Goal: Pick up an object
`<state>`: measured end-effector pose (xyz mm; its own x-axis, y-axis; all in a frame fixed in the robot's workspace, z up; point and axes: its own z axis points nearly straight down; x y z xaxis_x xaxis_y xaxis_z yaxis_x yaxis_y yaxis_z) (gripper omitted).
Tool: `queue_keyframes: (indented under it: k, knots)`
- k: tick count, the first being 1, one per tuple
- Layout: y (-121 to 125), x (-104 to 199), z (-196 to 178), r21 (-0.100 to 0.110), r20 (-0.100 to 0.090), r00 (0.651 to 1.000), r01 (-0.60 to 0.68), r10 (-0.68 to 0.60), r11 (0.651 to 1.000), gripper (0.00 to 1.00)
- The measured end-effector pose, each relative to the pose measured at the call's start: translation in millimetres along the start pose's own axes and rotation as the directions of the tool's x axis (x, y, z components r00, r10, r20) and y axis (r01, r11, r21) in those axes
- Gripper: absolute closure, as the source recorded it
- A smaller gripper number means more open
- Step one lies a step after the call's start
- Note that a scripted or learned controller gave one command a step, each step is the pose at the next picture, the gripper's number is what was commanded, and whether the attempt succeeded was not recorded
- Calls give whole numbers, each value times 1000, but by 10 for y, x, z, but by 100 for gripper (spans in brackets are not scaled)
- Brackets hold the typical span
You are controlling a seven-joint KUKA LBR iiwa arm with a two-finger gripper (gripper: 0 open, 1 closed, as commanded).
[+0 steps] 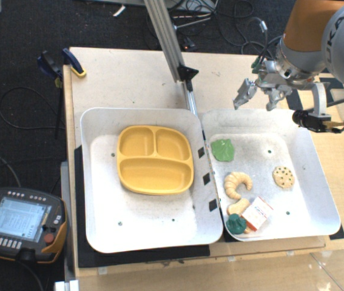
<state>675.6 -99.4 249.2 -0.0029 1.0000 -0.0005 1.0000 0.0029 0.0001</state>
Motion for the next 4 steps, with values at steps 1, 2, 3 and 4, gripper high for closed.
queue_keyframes:
  k: [1, 2, 3, 4]
  knots:
    - [0, -1, 0, 0, 0, 1000, 0, 0, 1000, 0]
    - [-53, -68, 475, 5, 0, 1000, -4, 4, 1000, 0]
    - [-44, 31, 976, 5, 0, 1000, 0, 0, 1000, 0]
    - [-53, 37, 1514, 5, 0, 1000, -1, 1, 1000, 0]
